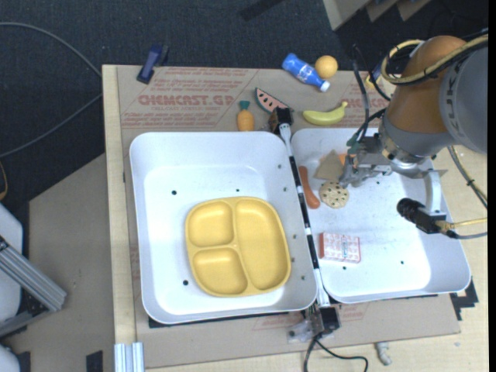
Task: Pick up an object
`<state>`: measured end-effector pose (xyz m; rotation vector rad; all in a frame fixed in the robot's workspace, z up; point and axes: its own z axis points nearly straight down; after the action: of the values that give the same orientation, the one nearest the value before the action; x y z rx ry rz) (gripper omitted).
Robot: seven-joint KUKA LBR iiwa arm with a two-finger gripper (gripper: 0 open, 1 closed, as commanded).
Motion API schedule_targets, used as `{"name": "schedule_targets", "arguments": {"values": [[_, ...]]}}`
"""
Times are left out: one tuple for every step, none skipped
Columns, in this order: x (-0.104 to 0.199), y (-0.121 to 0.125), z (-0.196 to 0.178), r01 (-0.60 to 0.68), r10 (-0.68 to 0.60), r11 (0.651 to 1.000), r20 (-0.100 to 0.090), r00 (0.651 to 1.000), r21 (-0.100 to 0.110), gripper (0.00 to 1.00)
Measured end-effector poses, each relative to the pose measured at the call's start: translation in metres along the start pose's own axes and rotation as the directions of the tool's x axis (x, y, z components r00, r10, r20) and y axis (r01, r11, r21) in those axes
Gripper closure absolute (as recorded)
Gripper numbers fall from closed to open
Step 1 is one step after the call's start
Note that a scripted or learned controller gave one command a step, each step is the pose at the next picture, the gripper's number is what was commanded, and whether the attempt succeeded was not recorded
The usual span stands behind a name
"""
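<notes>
The right bin [403,273] holds a round speckled cookie [335,196], an orange-red sausage [310,188] along its left wall, a tan flat piece [332,163] and a pink-and-white packet [341,248]. My gripper [355,170] hangs low over the bin's back left part, just right of the tan piece and directly above and behind the cookie. The wrist hides what is between its tips. The grey arm with its orange band [430,60] comes in from the right.
The left bin [155,169] carries a yellow divided plate [236,245]. Behind the bins on the board lie a banana [325,115], a watermelon slice [267,99], a small carrot [246,118], a blue bottle [304,70] and an orange [327,65]. A black cable plug [418,214] hangs over the right bin.
</notes>
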<state>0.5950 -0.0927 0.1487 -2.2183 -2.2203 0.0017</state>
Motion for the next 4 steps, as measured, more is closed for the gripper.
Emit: {"name": "schedule_targets", "arguments": {"values": [[-0.035, -0.063, 0.064, -0.003, 0.003, 1.0, 0.002, 1.0, -0.002, 1.0], [-0.035, -0.063, 0.064, -0.002, 0.002, 1.0, 0.001, 1.0, -0.003, 0.0], [-0.011, -0.018, 0.064, 0.0, 0.0, 1.0, 0.001, 1.0, -0.004, 0.0], [-0.033, 0.031, 0.064, 0.0, 0.0, 1.0, 0.002, 1.0, -0.004, 0.0]]}}
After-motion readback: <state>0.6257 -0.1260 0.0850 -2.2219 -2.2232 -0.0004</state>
